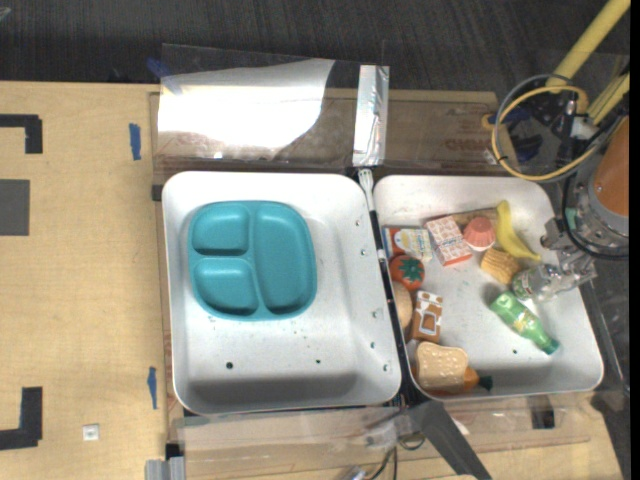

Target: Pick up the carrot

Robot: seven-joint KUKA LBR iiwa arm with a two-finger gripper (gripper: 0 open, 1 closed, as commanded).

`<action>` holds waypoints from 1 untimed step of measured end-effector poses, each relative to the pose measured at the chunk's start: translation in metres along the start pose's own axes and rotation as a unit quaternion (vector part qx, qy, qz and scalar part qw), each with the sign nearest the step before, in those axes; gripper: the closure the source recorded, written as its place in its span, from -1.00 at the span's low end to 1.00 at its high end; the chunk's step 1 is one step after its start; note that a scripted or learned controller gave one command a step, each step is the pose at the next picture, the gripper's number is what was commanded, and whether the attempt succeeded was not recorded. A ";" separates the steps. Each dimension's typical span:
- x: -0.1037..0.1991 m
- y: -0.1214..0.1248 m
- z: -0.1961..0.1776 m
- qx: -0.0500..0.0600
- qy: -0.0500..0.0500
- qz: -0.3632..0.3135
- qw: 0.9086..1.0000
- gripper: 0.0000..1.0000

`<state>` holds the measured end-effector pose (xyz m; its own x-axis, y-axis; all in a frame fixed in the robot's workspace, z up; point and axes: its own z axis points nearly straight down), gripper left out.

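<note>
I see the gripper low over the right bin, near that bin's right wall about halfway along it; its metal tip is a blur against the white floor, so I cannot tell whether it is spread or pressed together, and I see nothing held in it; just beside it toward the bin's middle lie a piece of corn and a green bottle, the bottle slanting toward the bin's near right corner; a banana, a pink cup and a small carton sit toward the bin's far wall; what I take for the carrot, orange with a green top, lies against the bin's left wall, well apart from the gripper, with the corn and carton between them; a bread slice lies in the bin's near left corner; the arm comes in over the bin's right rim, its orange band above the wrist.
</note>
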<state>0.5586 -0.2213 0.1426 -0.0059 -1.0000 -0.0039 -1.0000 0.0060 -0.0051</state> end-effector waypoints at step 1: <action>0.000 0.000 0.000 0.000 0.000 0.000 1.000 -1.00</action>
<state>0.5585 -0.2215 0.1426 -0.0059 -1.0000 -0.0038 -1.0000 0.0059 -0.0043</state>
